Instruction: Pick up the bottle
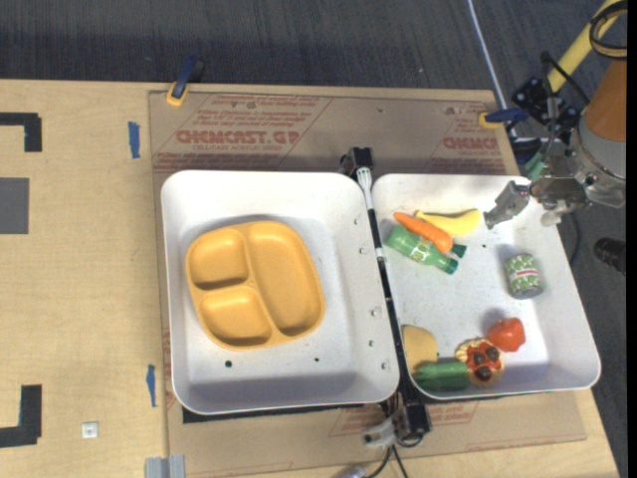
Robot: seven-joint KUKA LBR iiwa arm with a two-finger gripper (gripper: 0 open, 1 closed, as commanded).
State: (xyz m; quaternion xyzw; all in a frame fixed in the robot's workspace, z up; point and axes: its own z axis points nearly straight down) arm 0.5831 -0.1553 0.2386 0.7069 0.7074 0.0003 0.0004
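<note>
Bottle [422, 250]: you see it lying flat in the right bin [557, 357], long axis slanted, cap toward lower right. Tool [508, 205]: grip state unreadable.

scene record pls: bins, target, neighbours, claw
left bin: yellow divided tray
right bin: bottle, carrot, banana, can, tomato, cucumber, pizza toy
bottle: green, lying flat, far-left part of right bin
carrot: against the bottle's far side
banana: just behind carrot
can: right of bottle, apart
claw: over right bin's far edge, right of banana, nothing seen in it
</note>
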